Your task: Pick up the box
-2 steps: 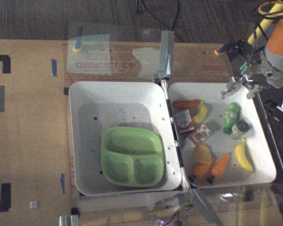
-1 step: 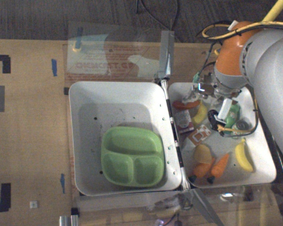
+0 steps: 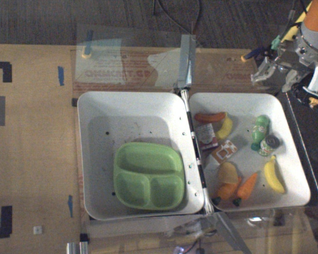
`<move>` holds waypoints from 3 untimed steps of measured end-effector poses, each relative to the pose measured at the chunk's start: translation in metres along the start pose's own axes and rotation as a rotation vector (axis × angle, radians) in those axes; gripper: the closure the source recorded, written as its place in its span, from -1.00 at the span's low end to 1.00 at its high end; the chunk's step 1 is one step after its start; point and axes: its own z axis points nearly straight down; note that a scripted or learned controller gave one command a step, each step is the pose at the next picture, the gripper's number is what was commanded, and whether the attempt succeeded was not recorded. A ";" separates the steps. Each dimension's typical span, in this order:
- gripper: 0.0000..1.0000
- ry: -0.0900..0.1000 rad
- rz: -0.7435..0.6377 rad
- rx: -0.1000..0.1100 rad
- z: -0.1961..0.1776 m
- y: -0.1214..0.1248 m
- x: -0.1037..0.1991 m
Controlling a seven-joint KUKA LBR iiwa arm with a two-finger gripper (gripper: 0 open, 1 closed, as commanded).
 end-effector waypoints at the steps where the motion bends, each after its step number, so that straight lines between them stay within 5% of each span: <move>1: -1.00 0.001 0.344 0.001 0.187 -0.022 0.031; 2: -1.00 0.000 0.249 0.001 -0.003 0.003 -0.043; 3: 1.00 -0.002 0.242 0.000 -0.014 0.004 -0.039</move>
